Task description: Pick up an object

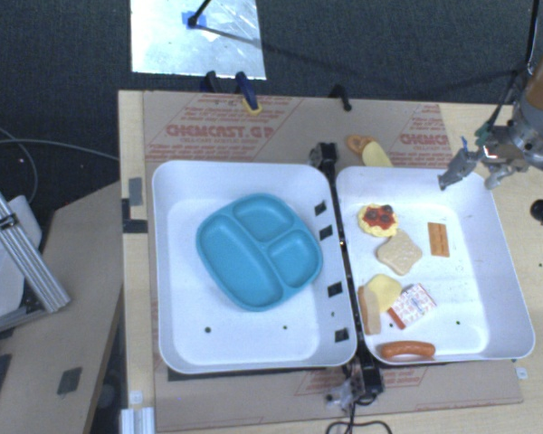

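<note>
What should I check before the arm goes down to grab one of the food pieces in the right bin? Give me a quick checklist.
1. Gripper carries nothing: ok.
2. Gripper above the right bin: not ok, it sits over the far rim.
3. Cracker lies apart from other pieces: ok.
4. Pizza piece free of the bread slice: not ok, they touch.
5. Hot dog away from the wall: not ok, it lies against the near rim.

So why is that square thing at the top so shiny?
Camera view: the foil sheet reflects the light as pale glare; the bins look bright white, toys sharp; the gripper is slightly blurred.
</note>
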Robot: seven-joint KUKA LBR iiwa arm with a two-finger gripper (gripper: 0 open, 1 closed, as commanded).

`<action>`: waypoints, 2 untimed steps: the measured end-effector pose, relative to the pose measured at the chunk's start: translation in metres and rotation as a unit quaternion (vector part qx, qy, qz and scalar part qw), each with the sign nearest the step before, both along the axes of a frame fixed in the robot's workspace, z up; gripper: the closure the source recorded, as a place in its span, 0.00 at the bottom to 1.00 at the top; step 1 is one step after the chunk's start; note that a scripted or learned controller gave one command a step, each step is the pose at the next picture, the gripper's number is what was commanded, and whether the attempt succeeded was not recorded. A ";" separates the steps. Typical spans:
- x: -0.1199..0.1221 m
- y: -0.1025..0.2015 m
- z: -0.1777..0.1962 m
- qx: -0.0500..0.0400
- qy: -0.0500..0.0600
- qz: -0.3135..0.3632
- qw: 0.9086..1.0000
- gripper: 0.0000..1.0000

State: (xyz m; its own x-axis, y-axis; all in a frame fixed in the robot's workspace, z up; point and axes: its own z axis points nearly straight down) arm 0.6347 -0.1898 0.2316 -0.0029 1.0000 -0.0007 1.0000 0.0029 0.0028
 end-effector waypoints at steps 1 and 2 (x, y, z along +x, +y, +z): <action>0.013 -0.001 -0.155 0.001 0.003 0.001 1.000 0.00; -0.017 0.004 -0.147 0.000 0.001 -0.001 1.000 0.00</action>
State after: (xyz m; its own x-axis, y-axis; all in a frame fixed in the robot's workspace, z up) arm 0.6175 -0.1861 0.0847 -0.0010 1.0000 -0.0002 1.0000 0.0010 -0.0002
